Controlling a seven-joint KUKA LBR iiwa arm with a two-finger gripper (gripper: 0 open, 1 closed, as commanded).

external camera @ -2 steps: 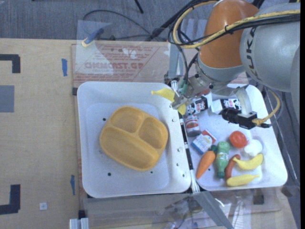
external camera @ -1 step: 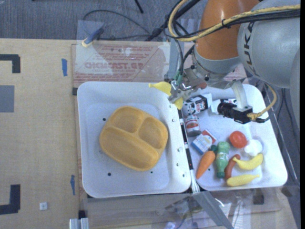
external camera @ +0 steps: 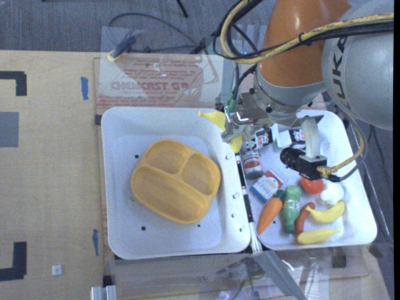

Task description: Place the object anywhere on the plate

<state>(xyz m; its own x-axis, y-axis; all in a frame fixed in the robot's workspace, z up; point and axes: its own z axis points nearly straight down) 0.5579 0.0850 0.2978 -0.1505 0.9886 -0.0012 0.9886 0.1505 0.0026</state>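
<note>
A yellow-orange plate point(external camera: 176, 180) with three compartments lies in the left bin point(external camera: 119, 136). My gripper point(external camera: 232, 130) hangs over the wall between the two bins, just right of the plate's upper corner. It looks shut on a yellow banana-like toy point(external camera: 212, 118). The toy's pointed tip sticks out to the left and another yellow bit shows below the gripper. The arm's wrist hides the toy's middle.
The right bin point(external camera: 365, 224) holds a carrot point(external camera: 270, 211), a green bottle point(external camera: 291, 208), two yellow bananas point(external camera: 326, 213), a red tomato point(external camera: 312, 184), a white egg point(external camera: 332, 194), a small box point(external camera: 267, 185) and a can point(external camera: 252, 162). Cables hang around the arm.
</note>
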